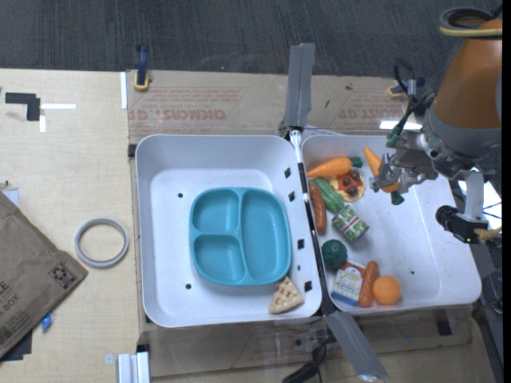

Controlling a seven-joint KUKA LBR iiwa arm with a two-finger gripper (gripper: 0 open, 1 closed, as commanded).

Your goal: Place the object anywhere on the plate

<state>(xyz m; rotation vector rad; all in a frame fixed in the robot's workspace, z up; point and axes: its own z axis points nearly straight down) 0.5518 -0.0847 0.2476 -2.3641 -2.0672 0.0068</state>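
Note:
A light blue divided plate [241, 235] lies in the middle of the left bin [160, 174]. My gripper [389, 183] hangs over the upper middle of the right bin [431, 246], reaching in from the right. A small orange piece [372, 161] shows right at the gripper's tip, and whether it is gripped is unclear. Just left of the gripper lie a carrot [330, 167], a pizza-like toy [350, 184], a green cucumber [328, 193] and a reddish sausage [318, 209].
Lower in the right bin are a small can [350, 224], a green broccoli [334, 253], a carton [348, 283], a second sausage [368, 282] and an orange [386, 290]. A waffle wedge [285, 298] sits at the left bin's front edge. A tape ring [101, 241] lies on the bench at left.

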